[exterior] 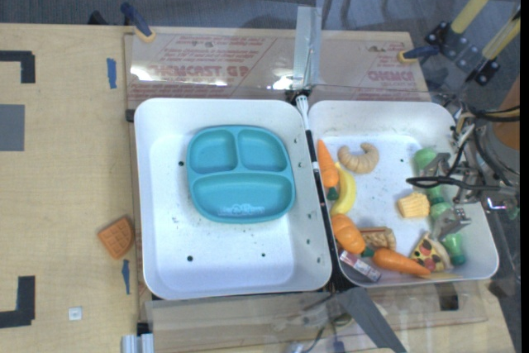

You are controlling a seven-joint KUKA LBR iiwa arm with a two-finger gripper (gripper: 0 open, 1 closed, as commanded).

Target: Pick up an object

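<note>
Over the right bin's (pixel 388 113) far edge the gripper (pixel 450 202) hangs among toy food; whether its jaws are parted I cannot tell. Nothing looks lifted; next, close on the yellow block (pixel 413 205).

Light wood bench (pixel 58 178): carried 2 shallow white plastic bins, left (pixel 157 260) & right (pixel 483 256); small orange waffle-like square (pixel 116 236) beside left bin.

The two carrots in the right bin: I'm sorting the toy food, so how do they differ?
The upper carrot lies along the bin's left wall, nearly lengthwise up the view; the lower carrot lies near the front edge, nearly crosswise. The upper carrot touches a banana; the lower carrot lies beside a pizza slice. Both are orange and tapered.
</note>
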